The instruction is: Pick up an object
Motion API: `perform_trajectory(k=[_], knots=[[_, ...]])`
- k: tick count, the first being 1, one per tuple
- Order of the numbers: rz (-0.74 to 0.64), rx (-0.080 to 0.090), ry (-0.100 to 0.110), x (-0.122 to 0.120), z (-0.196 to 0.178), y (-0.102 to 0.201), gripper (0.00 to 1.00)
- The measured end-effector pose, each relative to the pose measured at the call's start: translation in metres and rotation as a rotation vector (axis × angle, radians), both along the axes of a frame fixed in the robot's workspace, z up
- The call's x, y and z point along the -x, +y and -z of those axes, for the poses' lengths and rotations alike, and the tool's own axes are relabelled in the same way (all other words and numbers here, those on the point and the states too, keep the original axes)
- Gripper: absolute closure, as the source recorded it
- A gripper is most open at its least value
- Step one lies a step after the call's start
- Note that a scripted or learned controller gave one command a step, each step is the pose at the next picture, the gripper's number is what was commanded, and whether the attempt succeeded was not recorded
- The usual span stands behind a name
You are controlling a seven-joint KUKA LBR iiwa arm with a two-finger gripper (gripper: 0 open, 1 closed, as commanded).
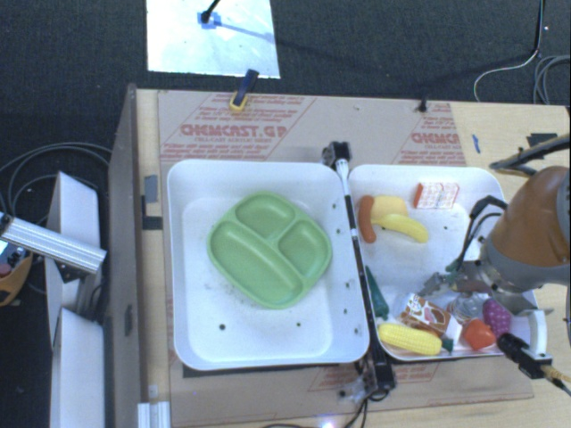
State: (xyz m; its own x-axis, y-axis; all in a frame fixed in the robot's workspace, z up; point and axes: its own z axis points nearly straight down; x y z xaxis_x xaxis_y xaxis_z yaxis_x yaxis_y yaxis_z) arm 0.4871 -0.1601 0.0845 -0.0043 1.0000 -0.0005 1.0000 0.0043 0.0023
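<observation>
The right bin [393,178] holds several toy foods: a banana [399,221], an orange hot dog [366,218], a red-and-white carton [435,194], corn [410,338], a brown snack packet [423,314], a red tomato [479,333], purple grapes [496,314] and a dark green piece [375,292]. My gripper [455,285] reaches down from the right into the bin's lower right part, just above the snack packet and close to the tomato and grapes. The arm's orange band [540,219] sits above it.
The left bin [192,266] carries a green divided plate [270,249] near its middle. A black clip [337,155] marks the top of the seam between the bins. Cardboard lies under both bins, and cables run at the far left and upper right.
</observation>
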Motion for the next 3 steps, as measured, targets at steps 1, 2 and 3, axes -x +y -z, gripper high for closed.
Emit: perform_trajectory(k=[1, 2, 3], knots=[[-0.003, 0.000, -0.002, -0.035, 0.000, 0.028, 0.00], [-0.003, 0.005, -0.011, -0.142, -0.002, -0.015, 0.00], [0.004, -0.003, 0.007, -0.069, 0.001, 0.001, 0.00]])
